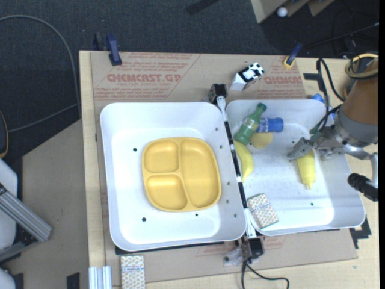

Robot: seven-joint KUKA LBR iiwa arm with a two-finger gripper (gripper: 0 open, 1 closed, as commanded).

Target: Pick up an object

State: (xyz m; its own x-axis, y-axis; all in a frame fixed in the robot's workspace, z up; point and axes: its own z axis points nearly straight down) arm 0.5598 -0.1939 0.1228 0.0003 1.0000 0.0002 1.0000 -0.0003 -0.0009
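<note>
The right bin holds several objects. A yellow squeeze bottle lies near its middle right, pointing toward the front. My gripper hangs just over the bottle's far end, open, with its fingers spread to either side and nothing between them. A green bottle lies tilted at the bin's far left, with a blue bottle beside it. A banana rests along the left wall, and a small yellow object lies next to it.
A small patterned box sits on the right bin's front-left corner. The left bin holds a yellow divided plate. The arm's orange band stands over the right bin's right edge.
</note>
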